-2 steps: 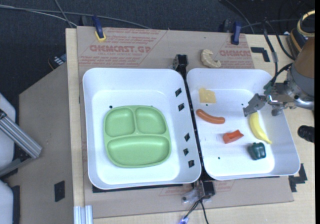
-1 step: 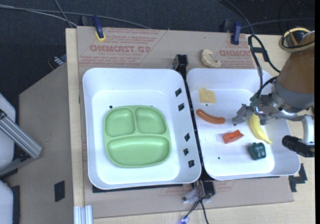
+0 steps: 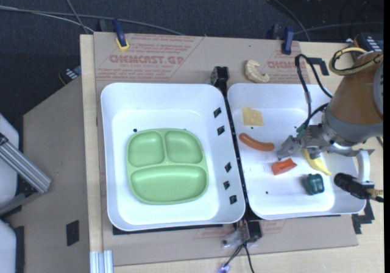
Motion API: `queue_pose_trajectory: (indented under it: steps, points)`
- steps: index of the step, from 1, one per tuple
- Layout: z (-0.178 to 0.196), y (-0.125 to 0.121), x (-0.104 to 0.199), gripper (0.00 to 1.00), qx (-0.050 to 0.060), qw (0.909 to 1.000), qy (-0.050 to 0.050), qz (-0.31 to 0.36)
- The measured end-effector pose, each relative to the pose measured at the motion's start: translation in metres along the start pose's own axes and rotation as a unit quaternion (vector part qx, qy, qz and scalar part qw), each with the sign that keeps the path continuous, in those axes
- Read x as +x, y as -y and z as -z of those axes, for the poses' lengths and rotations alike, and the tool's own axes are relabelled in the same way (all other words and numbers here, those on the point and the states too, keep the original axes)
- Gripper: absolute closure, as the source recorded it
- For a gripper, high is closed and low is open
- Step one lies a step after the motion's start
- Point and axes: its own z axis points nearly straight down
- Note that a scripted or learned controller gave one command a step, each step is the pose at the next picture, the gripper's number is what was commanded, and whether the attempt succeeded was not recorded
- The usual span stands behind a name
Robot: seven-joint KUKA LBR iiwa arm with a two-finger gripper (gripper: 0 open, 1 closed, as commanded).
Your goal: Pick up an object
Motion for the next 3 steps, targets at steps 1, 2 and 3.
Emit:
queue_pose_trajectory:
  steps: [1, 2, 3]
  points:
    - [-0.031, 0.0, 0.001, 0.0, -0.001, 1.0, 0.0, 0.0]
    - [-0.018, -0.001, 0.0, 1.0, -0.003, 1.0, 0.0, 0.0]
    - [0.034, 0.006, -0.007, 1.0, -0.005, 1.0, 0.002, 0.0]
